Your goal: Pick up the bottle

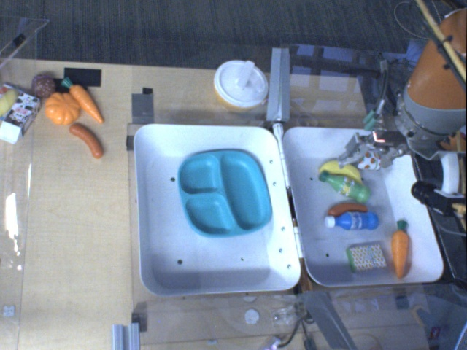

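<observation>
Bottle [354,222]: right bin [430,268], centre, lying flat.
Gripper [367,150]: bottle's 12 o'clock, apart.
Tray [222,192]: left bin [157,268].

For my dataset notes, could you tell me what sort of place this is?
Most likely a robot lab's pick-and-place bench: two white bins, toy food such as a plastic carrot beside a blue bottle, and the arm's gripper.

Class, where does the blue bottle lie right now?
The blue bottle lies in the right bin, just below the sausage and left of the carrot.
</observation>
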`<state>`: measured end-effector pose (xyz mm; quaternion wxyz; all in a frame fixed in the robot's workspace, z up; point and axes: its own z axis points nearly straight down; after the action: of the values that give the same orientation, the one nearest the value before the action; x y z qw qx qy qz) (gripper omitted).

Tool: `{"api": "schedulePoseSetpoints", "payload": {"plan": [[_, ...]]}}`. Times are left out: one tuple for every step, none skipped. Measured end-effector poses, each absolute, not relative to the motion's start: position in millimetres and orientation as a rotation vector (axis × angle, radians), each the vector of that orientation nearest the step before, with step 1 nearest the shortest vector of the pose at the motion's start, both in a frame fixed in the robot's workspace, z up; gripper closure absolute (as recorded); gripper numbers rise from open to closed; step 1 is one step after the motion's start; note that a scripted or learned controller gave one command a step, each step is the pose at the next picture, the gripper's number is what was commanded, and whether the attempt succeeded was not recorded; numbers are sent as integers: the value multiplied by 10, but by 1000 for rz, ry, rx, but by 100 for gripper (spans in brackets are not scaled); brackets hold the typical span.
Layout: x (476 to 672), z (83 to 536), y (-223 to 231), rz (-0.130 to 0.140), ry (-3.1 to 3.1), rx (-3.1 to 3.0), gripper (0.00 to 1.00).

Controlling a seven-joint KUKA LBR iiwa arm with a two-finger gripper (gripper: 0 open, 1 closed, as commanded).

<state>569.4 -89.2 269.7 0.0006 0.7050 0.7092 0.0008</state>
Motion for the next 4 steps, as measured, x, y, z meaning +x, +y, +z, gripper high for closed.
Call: {"api": "schedulePoseSetpoints", "payload": {"plan": [[5742,1289,-1221,0,1989,2432,0],[5571,891,-1626,10,2088,2335,0],[5131,897,-1754,11,2364,2050,0],[5169,1029,-1757,19,2358,2042,100]]}}
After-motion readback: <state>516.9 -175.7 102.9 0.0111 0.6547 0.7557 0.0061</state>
